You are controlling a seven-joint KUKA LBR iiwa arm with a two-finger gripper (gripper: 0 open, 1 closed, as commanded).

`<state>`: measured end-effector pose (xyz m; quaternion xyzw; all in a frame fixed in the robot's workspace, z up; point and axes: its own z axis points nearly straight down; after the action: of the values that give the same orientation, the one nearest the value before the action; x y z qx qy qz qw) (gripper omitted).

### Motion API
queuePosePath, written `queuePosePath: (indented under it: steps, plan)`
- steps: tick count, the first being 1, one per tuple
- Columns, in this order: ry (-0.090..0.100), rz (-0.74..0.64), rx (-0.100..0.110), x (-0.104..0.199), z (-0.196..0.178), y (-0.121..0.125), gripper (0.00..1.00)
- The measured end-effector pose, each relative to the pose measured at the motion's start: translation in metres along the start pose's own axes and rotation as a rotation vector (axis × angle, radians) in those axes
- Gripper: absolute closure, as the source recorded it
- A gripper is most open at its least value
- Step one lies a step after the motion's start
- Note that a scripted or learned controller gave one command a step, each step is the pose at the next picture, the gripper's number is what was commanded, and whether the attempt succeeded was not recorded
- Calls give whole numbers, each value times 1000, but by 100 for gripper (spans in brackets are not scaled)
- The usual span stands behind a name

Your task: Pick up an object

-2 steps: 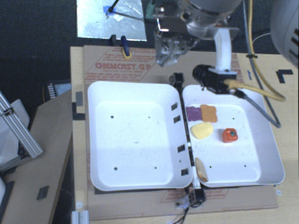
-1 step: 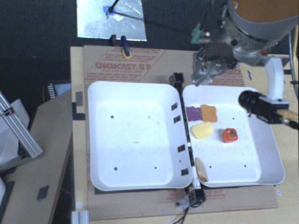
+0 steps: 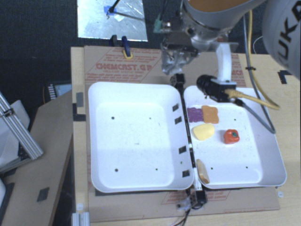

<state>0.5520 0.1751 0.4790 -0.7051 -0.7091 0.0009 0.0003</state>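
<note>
Gleaming metallic end effector (image 3: 177,64), rounded orange toy (image 3: 231,136)

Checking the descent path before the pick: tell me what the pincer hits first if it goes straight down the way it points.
Likely the black divider between the left bin and right bin, at their far end. The pincer hangs just above it, though one slanted view leaves depth unsure.

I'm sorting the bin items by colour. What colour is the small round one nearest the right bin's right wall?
Red-orange, clearest in the camera view.
</note>
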Motion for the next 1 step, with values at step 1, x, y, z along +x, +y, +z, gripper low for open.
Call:
queuePosePath:
  steps: [1]
  plan:
    - [7,-7,-8,64,-58,-42,100]
